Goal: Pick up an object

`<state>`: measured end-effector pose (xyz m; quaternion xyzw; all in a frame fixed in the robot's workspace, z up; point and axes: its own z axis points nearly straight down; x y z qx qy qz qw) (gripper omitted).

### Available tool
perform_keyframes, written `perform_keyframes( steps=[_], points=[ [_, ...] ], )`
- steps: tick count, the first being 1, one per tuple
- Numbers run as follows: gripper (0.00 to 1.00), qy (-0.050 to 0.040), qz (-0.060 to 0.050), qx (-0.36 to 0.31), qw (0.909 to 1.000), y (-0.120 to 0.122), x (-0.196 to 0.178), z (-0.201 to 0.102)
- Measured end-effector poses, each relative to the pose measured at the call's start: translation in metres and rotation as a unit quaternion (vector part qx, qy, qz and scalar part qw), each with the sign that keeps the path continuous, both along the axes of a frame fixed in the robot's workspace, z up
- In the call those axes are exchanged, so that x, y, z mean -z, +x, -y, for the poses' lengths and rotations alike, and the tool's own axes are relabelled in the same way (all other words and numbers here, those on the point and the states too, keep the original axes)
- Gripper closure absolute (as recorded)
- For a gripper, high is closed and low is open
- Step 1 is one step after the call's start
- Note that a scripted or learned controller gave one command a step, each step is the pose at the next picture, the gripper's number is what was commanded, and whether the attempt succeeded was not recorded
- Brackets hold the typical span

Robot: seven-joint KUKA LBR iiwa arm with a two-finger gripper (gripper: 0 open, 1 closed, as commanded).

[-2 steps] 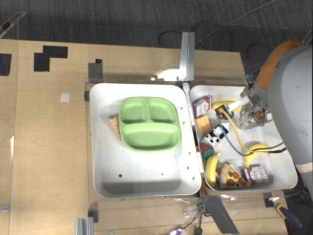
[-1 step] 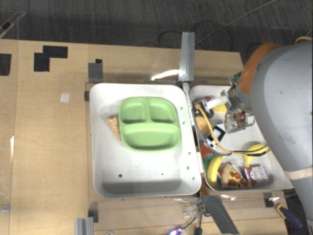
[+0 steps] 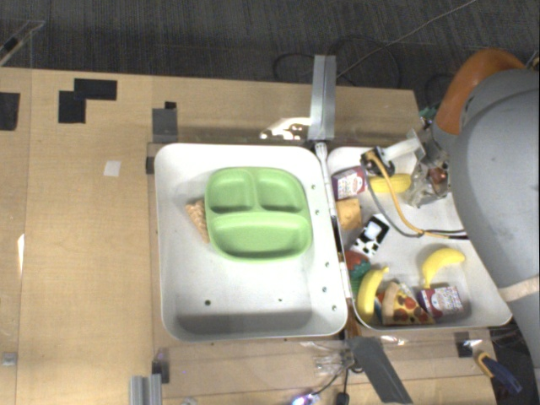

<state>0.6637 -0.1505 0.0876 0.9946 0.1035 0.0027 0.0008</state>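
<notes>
Two white bins sit side by side on the bench. The left bin [image 3: 169,251] holds a green divided tray [image 3: 256,212], with a tan, crumbly thing [image 3: 196,218] poking out from under the tray's left edge. The right bin [image 3: 485,289] is crowded: a small maroon-labelled cup [image 3: 349,182] near its upper left, a brown block [image 3: 348,213] below that, a black-and-white patterned piece [image 3: 369,234], something red and green [image 3: 358,264], a banana [image 3: 369,288], a second banana [image 3: 440,262], a pizza slice toy [image 3: 402,304] and another maroon packet [image 3: 445,299]. The gripper [image 3: 419,178] hangs low over the upper part of the right bin, beside a yellow object [image 3: 390,185] that may be between its parts, though cables and blur hide this; whether it is apart or closed cannot be told. The grey arm [image 3: 506,175] covers the bin's right side.
</notes>
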Motion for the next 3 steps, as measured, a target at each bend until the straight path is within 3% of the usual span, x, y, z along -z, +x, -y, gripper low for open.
perform_keyframes(
  steps=[1, 2, 3],
  points=[
    [1.00, 0.0023, 0.003, 0.001, 1.0000, -0.074, -0.004, -0.063],
    [0.00, 0.0009, 0.003, 0.002, 1.0000, -0.075, -0.002, -0.062],
    [0.00, 0.0009, 0.005, 0.002, 1.0000, -0.088, -0.003, -0.059]
  ],
)
